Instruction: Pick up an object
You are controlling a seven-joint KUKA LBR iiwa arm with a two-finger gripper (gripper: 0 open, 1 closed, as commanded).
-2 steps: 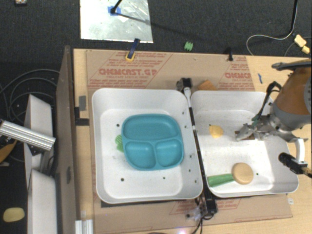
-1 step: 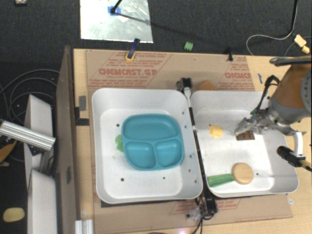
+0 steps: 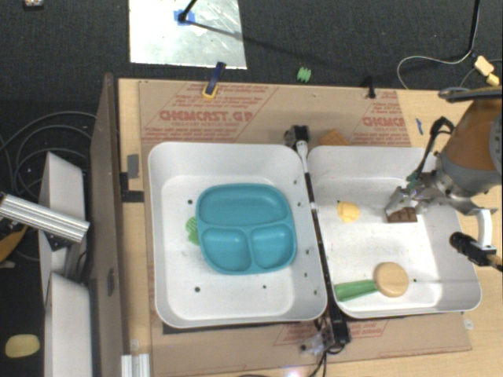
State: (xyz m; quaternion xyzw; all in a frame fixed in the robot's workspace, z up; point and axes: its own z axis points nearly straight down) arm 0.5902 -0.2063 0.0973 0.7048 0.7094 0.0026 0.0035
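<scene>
Round tan piece [image 3: 391,279] lies well below the gripper [image 3: 405,205], which pinches a brown block [image 3: 402,216].

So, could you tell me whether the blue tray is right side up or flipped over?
Right side up: the tray shows its three hollow compartments, lying in the left bin.

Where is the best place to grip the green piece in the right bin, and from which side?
Probably its middle, from above. The green piece lies flat on the right bin floor, long and narrow, so the tool should close across its short width. Stay left of the round tan object, which touches its right end.
</scene>
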